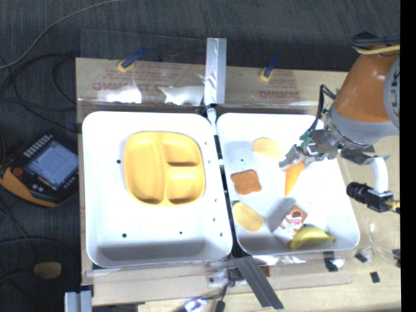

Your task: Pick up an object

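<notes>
My gripper (296,157) hangs over the upper middle of the right bin (348,207), reaching in from the right. Directly below its tip lies an orange carrot-shaped piece (292,178), wide end toward the gripper and point toward the front; whether they touch is unclear. Also in this bin are a pale yellow disc (265,147), a brown-orange square piece (246,182), a pale yellow oval (247,216), a small printed box (294,220) and a yellow banana (312,237) at the front right corner.
The left bin (104,226) holds a yellow divided tray (164,166). A raised divider (222,187) separates the two bins. A handheld controller (45,168) lies on the floor at the left. Black fittings (367,194) sit off the right bin's right rim.
</notes>
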